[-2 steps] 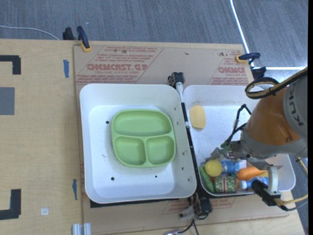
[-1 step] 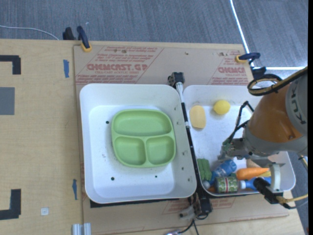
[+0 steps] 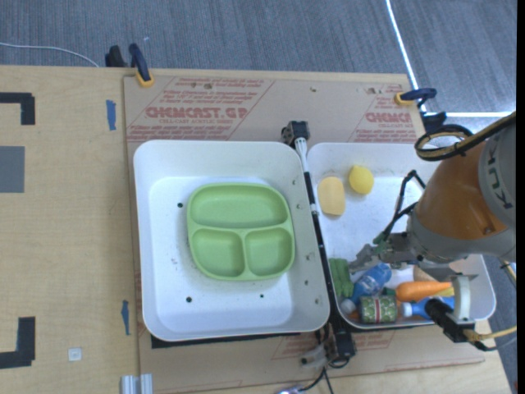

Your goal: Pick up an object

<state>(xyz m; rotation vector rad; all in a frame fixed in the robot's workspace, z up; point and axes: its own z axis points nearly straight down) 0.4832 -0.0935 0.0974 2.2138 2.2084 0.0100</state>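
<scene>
On the left half of the table point(image 3: 66, 245) sits the left bin point(image 3: 156, 220), and in it a pale green divided plate point(image 3: 240, 230) lying flat, with one long compartment at the top and two smaller ones below. Past the seam between the bins, the right bin point(image 3: 385, 158) holds the loose things: a pale yellow rounded block point(image 3: 331, 195) and a yellow ball point(image 3: 360, 179) near its far edge, just beside each other, and a heap in the near corner. That heap has something green point(image 3: 340, 277) at its left, a blue crumpled piece point(image 3: 373, 279), a small can with a green and red label point(image 3: 378, 309) lying on its side, and an orange carrot point(image 3: 422, 289) lying with its long axis running left to right. The claw point(image 3: 379, 253) hangs at the upper edge of this heap, at the end of the arm point(image 3: 459, 203) that comes in from the right. The blue piece lies just below the claw and looks the nearest pick, soft and creased, so likely to give under pressure; the can and carrot lie a little further toward the near edge. Whether the claw is released or clenched I cannot tell, since its tips are lost against the clutter, and nothing is plainly caught in it.
</scene>
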